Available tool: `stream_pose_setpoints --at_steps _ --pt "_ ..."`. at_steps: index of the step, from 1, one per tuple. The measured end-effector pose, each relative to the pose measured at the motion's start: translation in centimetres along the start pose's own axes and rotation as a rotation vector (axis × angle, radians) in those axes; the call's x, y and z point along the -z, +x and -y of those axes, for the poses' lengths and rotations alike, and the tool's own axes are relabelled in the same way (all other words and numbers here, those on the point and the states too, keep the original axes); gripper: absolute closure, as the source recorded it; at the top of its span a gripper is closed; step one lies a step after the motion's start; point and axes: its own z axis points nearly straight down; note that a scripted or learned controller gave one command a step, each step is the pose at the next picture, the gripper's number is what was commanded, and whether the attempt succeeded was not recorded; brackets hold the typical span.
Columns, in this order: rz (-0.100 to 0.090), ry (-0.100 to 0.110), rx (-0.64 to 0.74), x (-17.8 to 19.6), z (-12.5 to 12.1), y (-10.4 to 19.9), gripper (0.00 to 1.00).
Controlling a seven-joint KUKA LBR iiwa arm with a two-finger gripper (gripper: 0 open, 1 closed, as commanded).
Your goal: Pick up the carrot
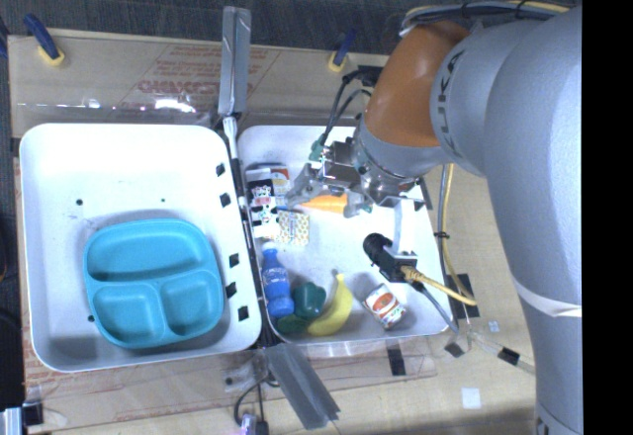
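Orange and tapered, the plastic carrot (pixel 324 200) is lying in the right-hand white bin (pixel 425 319), toward its far edge, directly beneath the gripper (pixel 341 188). Whether it is being lifted yet cannot be told. The grey arm (pixel 495 97) is reaching in from the surface's right edge, wrist bending down over the carrot.

You see two white bins (pixel 59 225) of smooth plastic, a bit shiny. The blue tray (pixel 153 290) is smooth plastic too, more matt. The surface (pixel 129 77) looks like flat, dull brown cardboard or wood. The arm (pixel 524 127) has a smooth grey shell with a glossy orange band (pixel 410 82). The banana (pixel 334 309) looks smooth and slightly shiny.
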Motion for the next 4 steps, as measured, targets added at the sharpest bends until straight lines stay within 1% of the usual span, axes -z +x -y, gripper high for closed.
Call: stream_pose_setpoints --at_steps 1,2,3,4 --pt "-0.003 -0.009 -0.076 -10.8 -3.5 -5.5 0.0" --pt "-0.004 -0.012 -0.007 -11.2 4.0 -3.9 0.0" --pt "-0.002 -0.002 -0.078 -6.5 -1.5 -4.0 0.0" --pt "-0.002 -0.004 -0.031 -11.6 -4.3 -8.0 0.0"
